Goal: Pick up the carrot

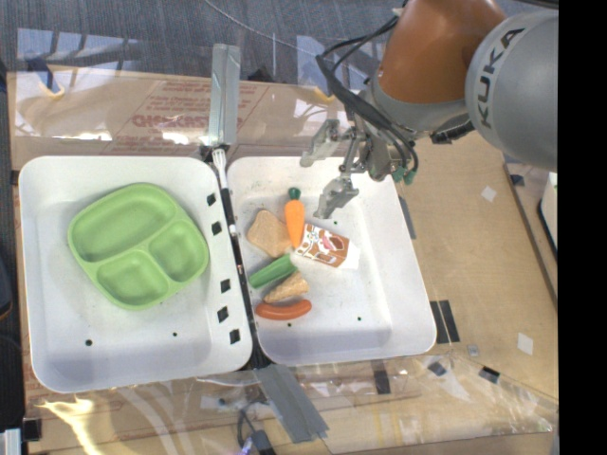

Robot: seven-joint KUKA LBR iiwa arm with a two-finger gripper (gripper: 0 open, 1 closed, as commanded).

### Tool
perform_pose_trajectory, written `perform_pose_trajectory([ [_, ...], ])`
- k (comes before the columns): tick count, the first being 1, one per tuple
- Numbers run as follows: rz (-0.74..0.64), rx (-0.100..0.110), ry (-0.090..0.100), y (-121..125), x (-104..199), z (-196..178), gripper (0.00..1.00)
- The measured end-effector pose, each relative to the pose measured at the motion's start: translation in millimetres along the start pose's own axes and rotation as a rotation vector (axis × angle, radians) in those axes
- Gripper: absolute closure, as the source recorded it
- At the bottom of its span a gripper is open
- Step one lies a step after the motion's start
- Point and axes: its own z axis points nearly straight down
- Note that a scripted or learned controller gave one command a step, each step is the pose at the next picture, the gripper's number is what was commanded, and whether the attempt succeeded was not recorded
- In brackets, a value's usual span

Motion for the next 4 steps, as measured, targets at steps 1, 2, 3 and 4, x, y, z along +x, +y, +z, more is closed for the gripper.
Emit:
perform_pose_trajectory([
  [1,0.156,-0.001,0.005,47,-32,72,0.0],
  [2,0.149,0.0,-0.001,48,-34,59,1.0],
  [3,0.266,-0.001,-0.012,68,4,-41,1.0],
  [4,-0.108,0.001,-0.004,18,-9,-71,1.0],
])
